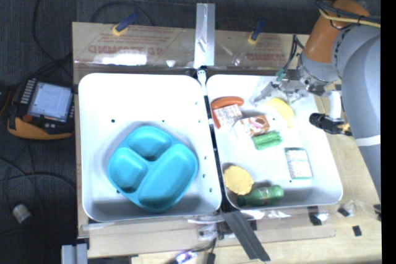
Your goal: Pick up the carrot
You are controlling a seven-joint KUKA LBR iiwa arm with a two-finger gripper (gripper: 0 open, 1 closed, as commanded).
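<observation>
My gripper (pixel 276 89) sits over the far right corner of the right bin (pixel 322 191), low above its white floor, and I cannot tell how it is set — the metal parts blur together there. Behind it my arm rises grey and smooth, with the glossy orange band (pixel 322 40) above the wrist. The carrot (pixel 227 101) lies at the far left of this bin, a short orange cylinder with rounded ends, close to the wall between the two bins and well apart from my gripper. Just in front of it lies a flat printed packet (pixel 228 114), and beside that a second small packet (pixel 255 125) in red and white. A smooth pale yellow lemon-like piece (pixel 279 110) rests near my gripper. A short ribbed green piece (pixel 267 140) lies mid-bin, a flat white card-like box (pixel 297 163) to its right. At the near edge sit a round, rough tan disc (pixel 237 179) and a glossy green rounded piece (pixel 262 195), touching. The left bin (pixel 99 96) holds one thing — a turquoise plastic divided plate (pixel 153 166) with three rounded compartments.
</observation>
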